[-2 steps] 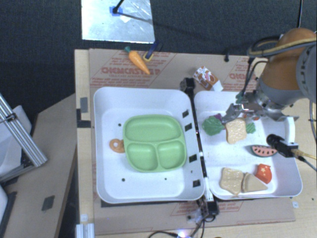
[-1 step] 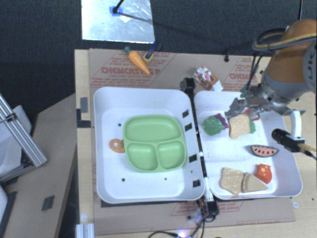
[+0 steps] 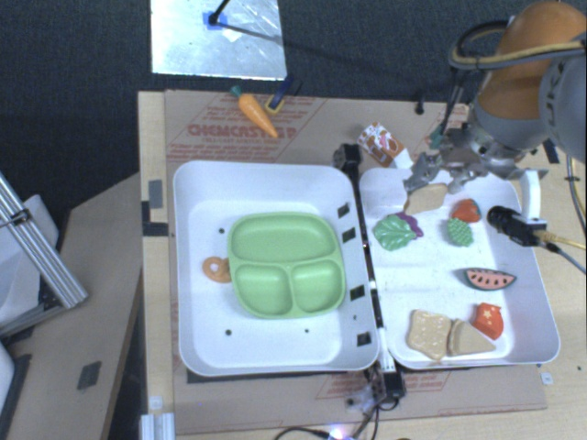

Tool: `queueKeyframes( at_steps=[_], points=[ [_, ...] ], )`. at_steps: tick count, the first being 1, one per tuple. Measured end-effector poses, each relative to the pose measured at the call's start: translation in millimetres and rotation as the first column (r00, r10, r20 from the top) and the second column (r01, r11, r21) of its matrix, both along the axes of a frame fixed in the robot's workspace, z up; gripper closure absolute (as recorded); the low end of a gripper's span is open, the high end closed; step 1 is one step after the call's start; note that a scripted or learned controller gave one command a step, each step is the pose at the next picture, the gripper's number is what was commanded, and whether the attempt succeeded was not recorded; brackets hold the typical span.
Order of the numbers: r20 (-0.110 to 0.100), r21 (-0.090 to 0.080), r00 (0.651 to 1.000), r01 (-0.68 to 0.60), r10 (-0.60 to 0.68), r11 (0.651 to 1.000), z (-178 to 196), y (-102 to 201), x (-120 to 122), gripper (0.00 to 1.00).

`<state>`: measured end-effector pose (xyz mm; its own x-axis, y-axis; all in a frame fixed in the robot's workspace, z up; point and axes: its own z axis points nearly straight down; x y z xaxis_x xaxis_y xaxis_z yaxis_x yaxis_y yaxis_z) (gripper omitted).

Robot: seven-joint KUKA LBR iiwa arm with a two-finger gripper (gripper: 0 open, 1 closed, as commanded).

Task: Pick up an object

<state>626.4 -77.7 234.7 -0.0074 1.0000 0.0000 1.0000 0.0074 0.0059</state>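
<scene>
The gripper [image 3: 438,174] is hanging over the right bin's [image 3: 541,337] far edge, above a tan bread-like piece [image 3: 427,197] whose long axis is running across the bin. How the jaws are standing cannot be told. The left bin [image 3: 197,337] is carrying a green divided tray [image 3: 282,262]. Both bins are sitting on a cardboard-covered bench [image 3: 211,126].

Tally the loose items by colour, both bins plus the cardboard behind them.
Green: 3, divided plate, leafy piece, small green piece
Red: 3, watermelon slice, two red pieces
Orange: 2, carrot, pretzel
Tan: 3, cracker, bread slice, piece under the claw
Red-and-white: 1, packet
Total: 12
</scene>
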Motion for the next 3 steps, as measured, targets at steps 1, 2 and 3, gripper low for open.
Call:
queueKeyframes(
  at_steps=[1, 2, 3],
  points=[
    [-0.005, -0.001, 1.0, 0.007, -0.007, 1.0, -16.8, -11.0, -10.0, 1.0],
    [-0.005, -0.001, 1.0, 0.004, -0.004, 1.0, -18.3, -3.9, -11.8, 1.0],
    [-0.004, -0.001, 1.0, 0.006, -0.006, 1.0, -17.8, -8.2, -9.6, 1.0]
  ],
)
